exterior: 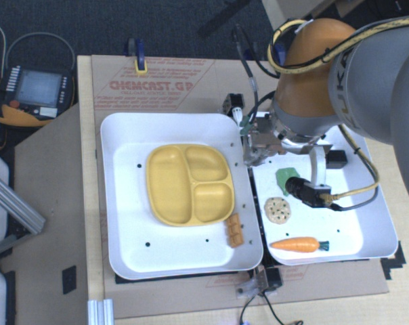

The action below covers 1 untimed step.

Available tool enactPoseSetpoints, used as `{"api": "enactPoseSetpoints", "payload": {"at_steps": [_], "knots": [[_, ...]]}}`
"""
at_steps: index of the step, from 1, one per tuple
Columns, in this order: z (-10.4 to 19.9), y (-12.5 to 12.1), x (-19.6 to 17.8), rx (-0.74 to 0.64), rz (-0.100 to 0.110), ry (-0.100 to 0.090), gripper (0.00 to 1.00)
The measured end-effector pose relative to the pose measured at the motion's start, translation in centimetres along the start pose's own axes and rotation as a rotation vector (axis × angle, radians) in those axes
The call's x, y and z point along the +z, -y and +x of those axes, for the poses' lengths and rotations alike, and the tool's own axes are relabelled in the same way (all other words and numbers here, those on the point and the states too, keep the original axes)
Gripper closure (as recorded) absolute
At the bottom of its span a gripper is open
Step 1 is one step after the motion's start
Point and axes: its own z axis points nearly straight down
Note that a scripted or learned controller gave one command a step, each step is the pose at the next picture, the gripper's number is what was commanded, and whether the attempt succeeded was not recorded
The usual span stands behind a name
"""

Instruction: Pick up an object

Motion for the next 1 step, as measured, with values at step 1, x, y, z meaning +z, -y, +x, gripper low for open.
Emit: {"api": "enactPoseSetpoints", "payload": {"at_steps": [1], "knots": [[5.51, 1.98, 0.38, 0.000, 0.000, 0.000, 1.00]]}}
